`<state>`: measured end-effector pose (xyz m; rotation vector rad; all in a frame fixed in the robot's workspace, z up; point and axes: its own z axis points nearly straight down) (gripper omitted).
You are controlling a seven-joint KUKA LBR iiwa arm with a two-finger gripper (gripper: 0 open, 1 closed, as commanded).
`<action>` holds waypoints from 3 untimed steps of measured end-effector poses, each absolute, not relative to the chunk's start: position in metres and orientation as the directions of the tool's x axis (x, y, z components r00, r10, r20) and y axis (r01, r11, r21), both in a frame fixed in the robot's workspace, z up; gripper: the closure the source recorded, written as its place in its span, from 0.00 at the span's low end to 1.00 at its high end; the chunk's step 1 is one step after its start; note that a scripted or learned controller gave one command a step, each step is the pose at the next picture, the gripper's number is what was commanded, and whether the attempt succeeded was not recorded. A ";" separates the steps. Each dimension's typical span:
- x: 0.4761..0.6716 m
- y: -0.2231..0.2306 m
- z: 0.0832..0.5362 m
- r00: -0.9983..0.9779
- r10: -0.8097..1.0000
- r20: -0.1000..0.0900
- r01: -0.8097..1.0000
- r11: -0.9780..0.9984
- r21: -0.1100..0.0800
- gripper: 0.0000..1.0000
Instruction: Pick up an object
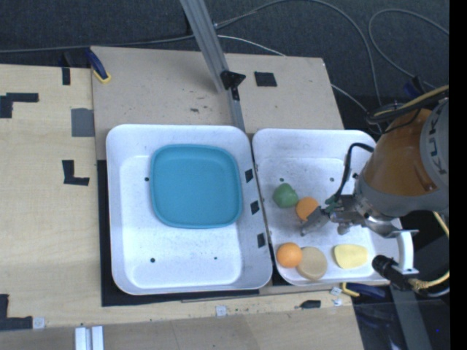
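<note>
Camera view shows five small objects in the right bin (306,141), at centre-right of the frame: a green lump (285,195), an orange piece (307,208) just right of it, an orange ball (290,254) lower down touching a tan round piece (313,262), and a yellow piece (351,255) near the bin's lower right corner. The gripper (326,217) hangs low over this bin, its dark fingers spread apart with nothing between them, the left tip just beside the orange piece. The grey arm (405,162) with its orange band enters from the right edge. The left bin (128,217) holds a blue square plate (195,185).
</note>
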<state>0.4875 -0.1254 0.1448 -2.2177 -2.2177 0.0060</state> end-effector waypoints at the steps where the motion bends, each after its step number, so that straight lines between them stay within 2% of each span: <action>1: 0.486 -0.125 0.093 -0.001 1.000 0.001 1.000 0.001 -0.004 0.00; 2: 0.487 -0.125 0.104 -0.001 1.000 0.001 1.000 0.001 -0.002 1.00; 3: 0.494 -0.127 0.164 -0.001 1.000 -0.001 1.000 0.001 0.004 1.00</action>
